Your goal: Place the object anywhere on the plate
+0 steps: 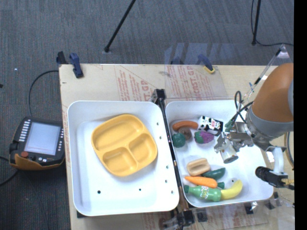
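Grey carpet floor (pixel 72 18) all around, with tripod legs (pixel 122 18) at the far side. The cardboard-topped bench (pixel 124 78) carries two white bins. Left bin (pixel 81 186) holds the yellow plate (pixel 124 144). Right bin (pixel 259 176) has the toy food pile: hot dog (pixel 184 125), carrot (pixel 201 180), banana (pixel 232 189), bottle (pixel 204 192). The gripper (pixel 226 152) hovers over it, can't tell its state.

Your robot arm (pixel 271 104) has a rounded orange band above a grey wrist section. Thin black cables loop along its left side, with a small green spot beside them. Its gripper (pixel 226 153) is pale silver metal, blocky, ending in short light-coloured parts.
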`<action>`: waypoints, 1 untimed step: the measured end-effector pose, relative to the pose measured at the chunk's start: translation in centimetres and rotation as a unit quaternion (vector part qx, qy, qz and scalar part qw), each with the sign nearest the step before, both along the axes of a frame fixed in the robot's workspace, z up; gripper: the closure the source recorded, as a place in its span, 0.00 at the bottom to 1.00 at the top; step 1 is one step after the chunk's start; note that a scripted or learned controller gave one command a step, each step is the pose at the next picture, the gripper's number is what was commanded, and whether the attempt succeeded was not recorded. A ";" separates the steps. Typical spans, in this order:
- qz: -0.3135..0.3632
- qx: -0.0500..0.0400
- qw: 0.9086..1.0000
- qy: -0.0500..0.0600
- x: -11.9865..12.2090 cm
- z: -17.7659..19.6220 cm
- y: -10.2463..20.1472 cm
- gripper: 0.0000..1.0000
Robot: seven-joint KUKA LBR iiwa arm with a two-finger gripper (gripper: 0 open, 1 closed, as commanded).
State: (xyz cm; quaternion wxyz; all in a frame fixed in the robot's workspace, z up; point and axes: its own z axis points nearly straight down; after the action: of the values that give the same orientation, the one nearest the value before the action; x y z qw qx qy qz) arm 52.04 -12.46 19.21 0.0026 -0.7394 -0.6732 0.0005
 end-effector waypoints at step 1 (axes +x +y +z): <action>0.013 0.001 1.000 0.000 2.0 0.4 9.0 1.00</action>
State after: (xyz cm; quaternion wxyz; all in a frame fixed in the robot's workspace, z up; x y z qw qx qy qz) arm 54.03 -3.47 19.61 0.0033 -0.7308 -0.6826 0.0002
